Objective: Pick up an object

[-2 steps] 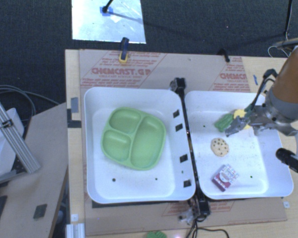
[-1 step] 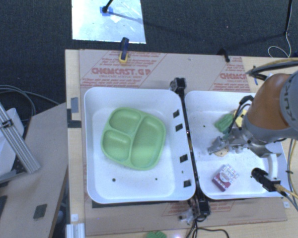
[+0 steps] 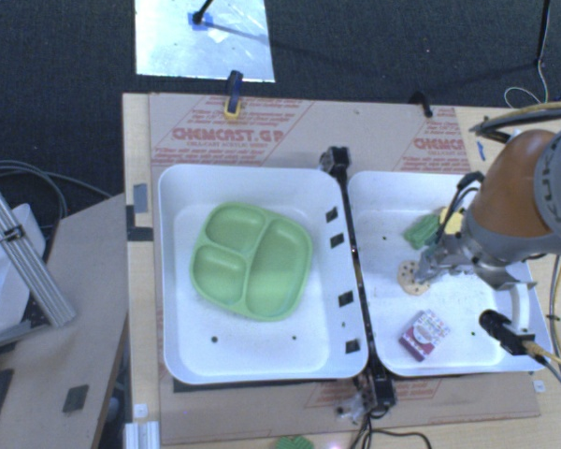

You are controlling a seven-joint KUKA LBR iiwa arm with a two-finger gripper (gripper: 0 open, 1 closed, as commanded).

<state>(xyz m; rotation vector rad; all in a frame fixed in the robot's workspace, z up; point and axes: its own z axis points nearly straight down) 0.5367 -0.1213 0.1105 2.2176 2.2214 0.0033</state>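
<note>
We see a round tan cracker (image 3: 411,277) in the right bin (image 3: 383,204), near its middle. Our gripper (image 3: 428,267) is low just beside it, probably to grasp it. A green object (image 3: 419,230) lies near.

Bench (image 3: 140,279) bears 2 white bins (image 3: 187,344) side by side.
</note>
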